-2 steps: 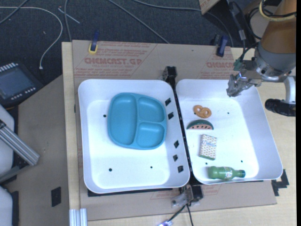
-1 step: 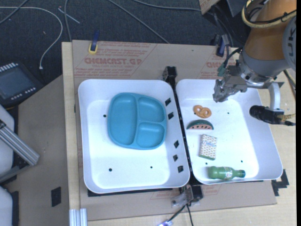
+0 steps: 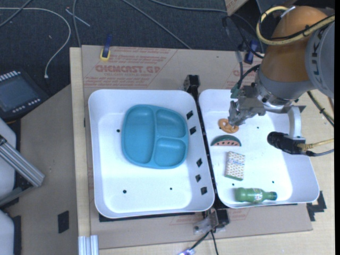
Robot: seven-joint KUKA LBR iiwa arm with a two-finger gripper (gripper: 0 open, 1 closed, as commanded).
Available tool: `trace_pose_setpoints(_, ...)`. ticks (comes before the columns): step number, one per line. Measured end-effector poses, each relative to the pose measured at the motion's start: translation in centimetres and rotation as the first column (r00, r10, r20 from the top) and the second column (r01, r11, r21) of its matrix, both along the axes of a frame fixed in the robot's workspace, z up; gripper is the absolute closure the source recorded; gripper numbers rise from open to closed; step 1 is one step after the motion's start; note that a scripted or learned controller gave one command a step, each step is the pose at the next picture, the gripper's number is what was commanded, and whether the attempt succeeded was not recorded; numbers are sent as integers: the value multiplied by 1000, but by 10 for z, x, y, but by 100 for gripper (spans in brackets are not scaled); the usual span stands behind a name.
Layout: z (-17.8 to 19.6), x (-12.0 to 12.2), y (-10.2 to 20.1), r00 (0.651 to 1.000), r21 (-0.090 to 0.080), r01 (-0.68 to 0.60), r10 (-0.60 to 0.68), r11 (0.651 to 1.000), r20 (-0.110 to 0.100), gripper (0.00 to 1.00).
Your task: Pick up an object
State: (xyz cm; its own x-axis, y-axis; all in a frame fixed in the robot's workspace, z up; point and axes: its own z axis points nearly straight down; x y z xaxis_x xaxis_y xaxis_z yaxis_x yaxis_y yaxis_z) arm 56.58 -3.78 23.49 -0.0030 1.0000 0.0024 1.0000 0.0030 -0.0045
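My gripper (image 3: 235, 118) hangs low over the back left of the right bin (image 3: 297, 182), its tips right above a small orange pretzel-like piece (image 3: 228, 126). Just in front of that piece lies a watermelon slice (image 3: 226, 141). A small patterned packet (image 3: 235, 166) rests nearer the middle of the bin, and a green bottle (image 3: 254, 195) lies on its side by the front wall. Nothing shows between the tips.
The left bin (image 3: 106, 195) holds a blue divided plate (image 3: 154, 135). A black clamp row (image 3: 196, 137) runs along the seam between the bins. The arm's black fitting and yellow hose (image 3: 289, 143) stretch over the right bin's right half.
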Motion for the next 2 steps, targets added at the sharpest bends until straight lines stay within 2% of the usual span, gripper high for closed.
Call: trace_pose_setpoints(2,5,-38,98,1000,1,-3,3,1000,0,100)
